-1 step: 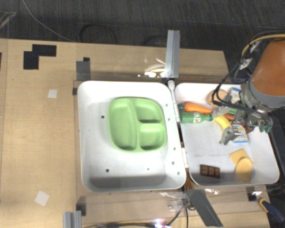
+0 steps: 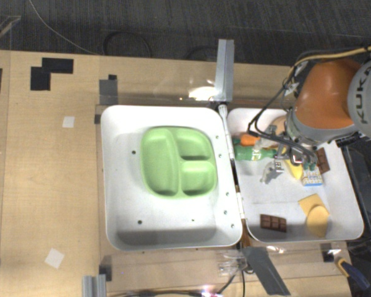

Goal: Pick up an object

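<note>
The 2-finger metal gripper (image 2: 273,171) is seen low in the right white bin (image 2: 352,224), w/ fingers slightly apart & nothing held between them, near a green bottle w/ orange cap (image 2: 250,151), a yellow sponge block (image 2: 315,214) & a brown chocolate bar (image 2: 273,223), while a green divided plastic tray (image 2: 176,161) is seated in the left white bin (image 2: 120,228).

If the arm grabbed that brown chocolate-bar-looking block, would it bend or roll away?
The segmented brown rectangular block lies flat in the right white bin, so it probably won't roll. It looks stiff, though its low profile may make gripping awkward.
</note>
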Available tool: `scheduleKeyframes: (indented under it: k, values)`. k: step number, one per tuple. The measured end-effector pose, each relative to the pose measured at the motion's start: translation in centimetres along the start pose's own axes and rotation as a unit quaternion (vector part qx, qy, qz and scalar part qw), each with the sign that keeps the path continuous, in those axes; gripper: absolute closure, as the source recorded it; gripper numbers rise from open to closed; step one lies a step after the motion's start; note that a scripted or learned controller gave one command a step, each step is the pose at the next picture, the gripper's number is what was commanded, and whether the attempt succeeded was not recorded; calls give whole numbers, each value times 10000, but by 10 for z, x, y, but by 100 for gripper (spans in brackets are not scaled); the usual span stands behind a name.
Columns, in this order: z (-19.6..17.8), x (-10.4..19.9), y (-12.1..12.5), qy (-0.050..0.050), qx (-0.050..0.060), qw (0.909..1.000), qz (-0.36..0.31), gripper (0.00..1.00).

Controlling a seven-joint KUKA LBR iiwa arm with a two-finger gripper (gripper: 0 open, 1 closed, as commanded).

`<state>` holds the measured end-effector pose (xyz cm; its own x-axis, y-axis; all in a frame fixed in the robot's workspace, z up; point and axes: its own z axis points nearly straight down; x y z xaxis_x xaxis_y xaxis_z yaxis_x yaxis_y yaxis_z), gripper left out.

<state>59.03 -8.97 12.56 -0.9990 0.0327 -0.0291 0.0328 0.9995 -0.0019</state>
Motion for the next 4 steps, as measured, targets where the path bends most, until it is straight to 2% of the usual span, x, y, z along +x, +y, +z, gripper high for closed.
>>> scheduleKeyframes:
  k: [1,2,3,4]
  values:
    - [34,48,-17,59,-1,9944,1060,0]
    - [36,-3,-13,78,-7,9999,-95,0]
    - [33,51,2,63,-6,9997,249,0]
    - [39,-55,-8,280,-32,9984,-494,0]
